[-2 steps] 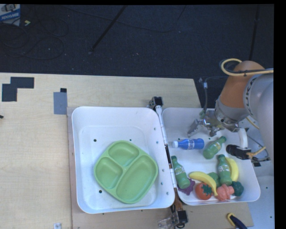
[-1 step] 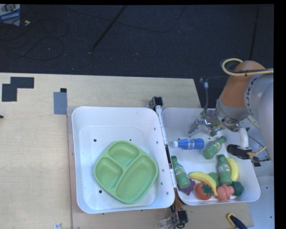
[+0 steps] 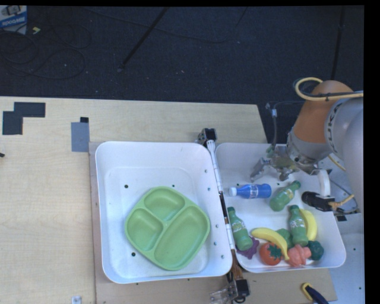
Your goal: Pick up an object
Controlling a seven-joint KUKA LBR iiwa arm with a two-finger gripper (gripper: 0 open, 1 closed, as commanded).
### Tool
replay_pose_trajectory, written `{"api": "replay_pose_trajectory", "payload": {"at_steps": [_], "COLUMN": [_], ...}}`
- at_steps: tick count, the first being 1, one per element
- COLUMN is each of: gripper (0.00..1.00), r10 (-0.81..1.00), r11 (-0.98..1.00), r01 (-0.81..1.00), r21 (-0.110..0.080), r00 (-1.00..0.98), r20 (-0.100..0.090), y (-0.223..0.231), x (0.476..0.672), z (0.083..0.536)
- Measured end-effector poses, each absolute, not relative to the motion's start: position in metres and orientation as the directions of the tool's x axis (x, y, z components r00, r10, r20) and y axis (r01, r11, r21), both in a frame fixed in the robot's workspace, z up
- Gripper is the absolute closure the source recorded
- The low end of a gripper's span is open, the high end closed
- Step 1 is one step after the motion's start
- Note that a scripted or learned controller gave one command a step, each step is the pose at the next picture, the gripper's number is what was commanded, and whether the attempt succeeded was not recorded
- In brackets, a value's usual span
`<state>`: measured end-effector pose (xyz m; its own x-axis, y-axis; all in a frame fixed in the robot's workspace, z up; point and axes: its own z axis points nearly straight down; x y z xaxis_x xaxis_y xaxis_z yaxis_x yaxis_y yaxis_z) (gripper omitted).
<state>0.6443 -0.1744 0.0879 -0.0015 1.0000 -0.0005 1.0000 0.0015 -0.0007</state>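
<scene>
— Well, can we read the gripper (image 3: pixel 272 168)?
— Its fingers look spread apart, clamping nothing, over the right bin (image 3: pixel 237 160); the blue bottle (image 3: pixel 252 191) lies just below.
— Anything hard to make out?
— The toys at the bin's near edge overlap.
— And around?
— A green plate (image 3: pixel 168 227) sits in the left bin (image 3: pixel 119 160), on a wooden bench (image 3: pixel 41 208), dark floor beyond.

No legible text, brand, number or sign appears in the camera view. The blue bottle (image 3: pixel 252 190) carries a white label band, and the green bottles (image 3: pixel 239 228) (image 3: pixel 297 224) carry pale labels; the print on all of them is too small to read. A blue-and-white printed item (image 3: pixel 13 18) at the top left corner bears markings that are too blurred to make out.
</scene>
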Motion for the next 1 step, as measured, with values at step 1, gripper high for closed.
{"api": "replay_pose_trajectory", "payload": {"at_steps": [1], "gripper": [0.0], "r10": [1.0], "r11": [0.001], "r01": [1.0], "r21": [-0.003], "r00": [-0.001], "r20": [0.001], "y": [-0.1651], "x": [0.6434], "z": [0.0875]}}
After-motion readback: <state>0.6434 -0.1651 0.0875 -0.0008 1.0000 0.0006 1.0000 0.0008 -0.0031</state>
